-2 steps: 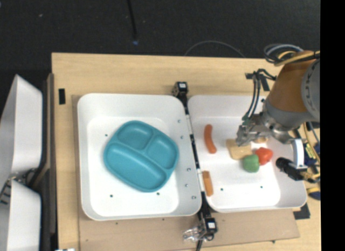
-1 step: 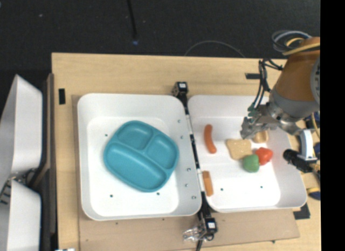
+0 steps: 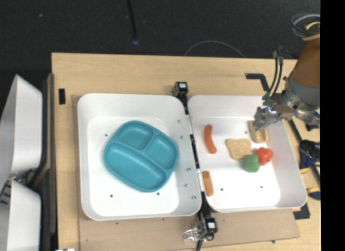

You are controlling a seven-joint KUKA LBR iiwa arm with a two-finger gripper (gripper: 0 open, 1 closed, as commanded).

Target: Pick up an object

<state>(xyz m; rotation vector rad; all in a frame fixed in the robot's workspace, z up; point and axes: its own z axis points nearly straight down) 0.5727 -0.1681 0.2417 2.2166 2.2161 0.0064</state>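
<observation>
The right bin (image 3: 285, 193) holds several toy foods. An orange sausage (image 3: 209, 138) lies at its left, and a tan bread slice (image 3: 237, 147) sits in the middle. Beside the slice are a red piece (image 3: 264, 155) and a green round piece (image 3: 250, 163). A small orange stick (image 3: 207, 183) rests by the bin's left wall. My gripper (image 3: 264, 117) hangs over the bin's far right part, directly above a tan piece (image 3: 260, 135) that shows just below it. I cannot tell whether it touches that piece.
The left bin (image 3: 91, 201) holds a teal divided plate (image 3: 141, 155). The arm with its orange band (image 3: 308, 66) reaches in from the right, above the bench edge. White boxes (image 3: 21, 136) stand at the far left.
</observation>
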